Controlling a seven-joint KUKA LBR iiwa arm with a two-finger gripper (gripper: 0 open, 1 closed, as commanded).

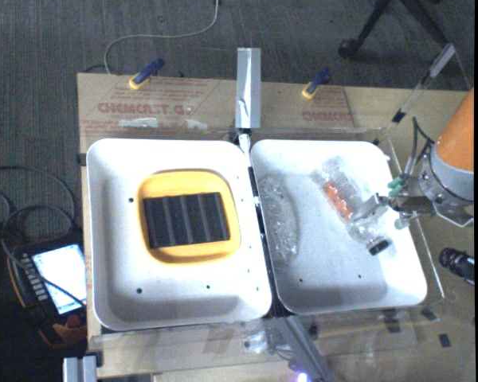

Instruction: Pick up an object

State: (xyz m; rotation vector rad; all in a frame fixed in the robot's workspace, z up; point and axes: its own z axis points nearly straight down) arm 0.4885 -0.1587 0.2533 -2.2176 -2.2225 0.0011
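Reaching in from the right: gripper [380,212], fingers spread apart, closing on nothing
Lying in right bin [303,289]: clear bag [344,194], just beside the gripper
Sitting in left bin [111,293]: yellow tray [190,218]

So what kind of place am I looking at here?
Probably a robotics lab's test bench: two shallow white plastic bins side by side on a cardboard-covered bench, a grey robot arm with an orange band reaching in, and office-chair legs on grey carpet.
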